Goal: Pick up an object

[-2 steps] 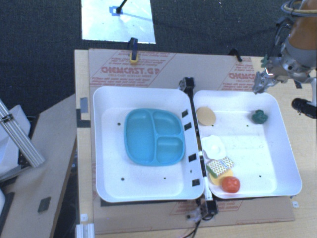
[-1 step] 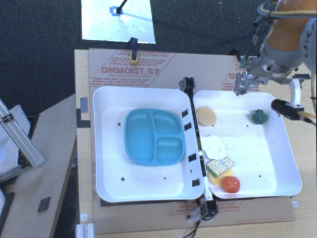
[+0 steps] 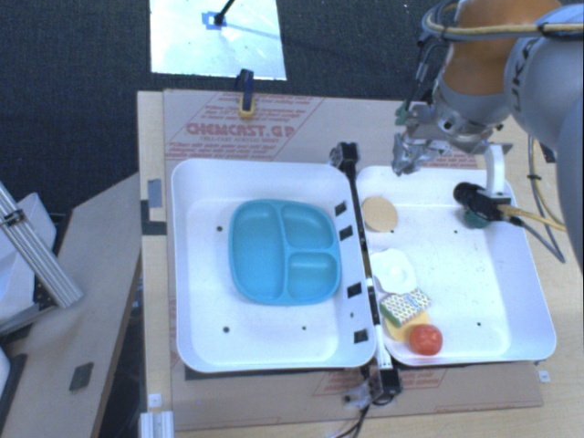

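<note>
2 shallow white bins are seen side by side on the bench (image 3: 301, 121), parted by a black strip (image 3: 358, 245). The bin by the bench's left edge (image 3: 182, 245) is occupied by 1 blue divided plate (image 3: 285, 252), laid flat near its middle with 3 compartments showing. The bin by the bench's right edge (image 3: 474, 281) carries 4 small objects, all gathered along its left wall. A tan disc (image 3: 380, 213) is placed near the far left corner. A white flat piece (image 3: 393, 268) is set at mid-wall. A checkered block (image 3: 405, 307) is tilted just beside it, and a red ball (image 3: 424, 338) is found near the front left corner, touching or nearly touching the block. The grey arm (image 3: 493, 35) is reached in from the far right corner of the bench. The end effector (image 3: 408, 158) is held over the far edge of the right bin, near the tan disc but apart from it. Whether the end effector is released or clenched cannot be told, and nothing is seen grasped in it.
</note>
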`<state>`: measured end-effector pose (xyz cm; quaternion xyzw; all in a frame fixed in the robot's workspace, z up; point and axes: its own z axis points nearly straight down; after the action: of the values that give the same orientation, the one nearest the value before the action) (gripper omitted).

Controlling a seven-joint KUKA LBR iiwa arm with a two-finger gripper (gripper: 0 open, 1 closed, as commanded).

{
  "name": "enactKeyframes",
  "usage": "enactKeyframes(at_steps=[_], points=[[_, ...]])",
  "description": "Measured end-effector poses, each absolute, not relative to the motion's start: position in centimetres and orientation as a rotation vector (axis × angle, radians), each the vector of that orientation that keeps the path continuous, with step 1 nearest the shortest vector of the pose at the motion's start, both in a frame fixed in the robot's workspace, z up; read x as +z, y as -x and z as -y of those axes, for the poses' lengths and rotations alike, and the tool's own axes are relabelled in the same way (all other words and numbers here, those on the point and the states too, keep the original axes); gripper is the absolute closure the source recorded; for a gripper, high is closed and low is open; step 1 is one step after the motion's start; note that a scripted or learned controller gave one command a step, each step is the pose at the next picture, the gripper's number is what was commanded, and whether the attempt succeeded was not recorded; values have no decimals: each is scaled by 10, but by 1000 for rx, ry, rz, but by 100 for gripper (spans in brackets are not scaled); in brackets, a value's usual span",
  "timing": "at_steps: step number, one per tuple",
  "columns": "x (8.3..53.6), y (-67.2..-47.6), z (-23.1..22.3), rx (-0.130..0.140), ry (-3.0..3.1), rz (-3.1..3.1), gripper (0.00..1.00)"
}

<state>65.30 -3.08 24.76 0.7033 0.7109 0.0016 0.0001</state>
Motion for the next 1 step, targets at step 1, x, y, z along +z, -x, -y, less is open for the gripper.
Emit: enactKeyframes(at_steps=[1], points=[[236, -652, -13, 3, -2212, -2231, 100]])
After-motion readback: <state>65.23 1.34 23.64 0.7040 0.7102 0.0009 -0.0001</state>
